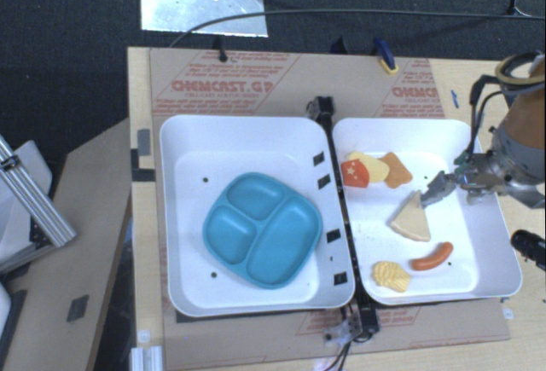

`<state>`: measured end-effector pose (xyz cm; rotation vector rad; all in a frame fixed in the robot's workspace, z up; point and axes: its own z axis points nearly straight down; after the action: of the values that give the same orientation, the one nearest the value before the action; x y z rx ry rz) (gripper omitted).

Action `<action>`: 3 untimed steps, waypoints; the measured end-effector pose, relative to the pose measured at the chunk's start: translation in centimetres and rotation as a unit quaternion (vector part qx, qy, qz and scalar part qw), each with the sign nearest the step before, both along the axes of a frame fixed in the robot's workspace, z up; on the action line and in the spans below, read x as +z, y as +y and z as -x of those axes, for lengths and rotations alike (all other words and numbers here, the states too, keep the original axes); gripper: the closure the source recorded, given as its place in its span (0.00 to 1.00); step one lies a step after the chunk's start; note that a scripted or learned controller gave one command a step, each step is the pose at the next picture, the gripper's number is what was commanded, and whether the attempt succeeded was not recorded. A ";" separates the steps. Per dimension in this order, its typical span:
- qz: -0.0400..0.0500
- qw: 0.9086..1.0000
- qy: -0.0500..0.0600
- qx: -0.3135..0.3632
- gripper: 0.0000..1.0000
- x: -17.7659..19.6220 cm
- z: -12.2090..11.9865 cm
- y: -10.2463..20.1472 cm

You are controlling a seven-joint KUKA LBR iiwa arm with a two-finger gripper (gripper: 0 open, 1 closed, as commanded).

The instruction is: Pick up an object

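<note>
On the left side of the frame sits the left bin (183, 190). A blue plate (262, 228) with three parts lies in it, a bit below the middle.

In the middle right of the frame is the right bin (490, 271). It has toy food in it. Near its upper left are a red and yellow piece (359, 171) and an orange piece (397, 171), side by side and touching. Below them lies a pale wedge (412, 220). Lower down are a yellow bumpy piece (391, 276) and a little sausage (432, 257).

The job looks only just started. Nothing is lifted yet. All the food lies on the bin floor.

The arm (516, 147) comes in at the right edge of the frame. Its gripper (435, 188) points left and down, and its tip is right at the top corner of the pale wedge. It looks close enough to touch, but I cannot be sure. The tip is dark and small, so I cannot tell how wide it is. Nothing can be seen held in it. My guess is that it is going for the wedge.
</note>
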<state>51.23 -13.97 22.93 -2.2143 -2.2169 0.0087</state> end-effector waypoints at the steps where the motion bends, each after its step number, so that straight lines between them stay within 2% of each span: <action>1: 0.001 1.000 -0.006 0.001 0.00 0.5 -0.2 0.0; 2: 0.000 1.000 -0.004 0.000 0.00 -5.5 0.4 0.0; 3: 0.000 1.000 -0.003 0.000 0.00 -9.7 0.7 0.3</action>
<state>50.51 -13.65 13.19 -2.2176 -2.2208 0.0017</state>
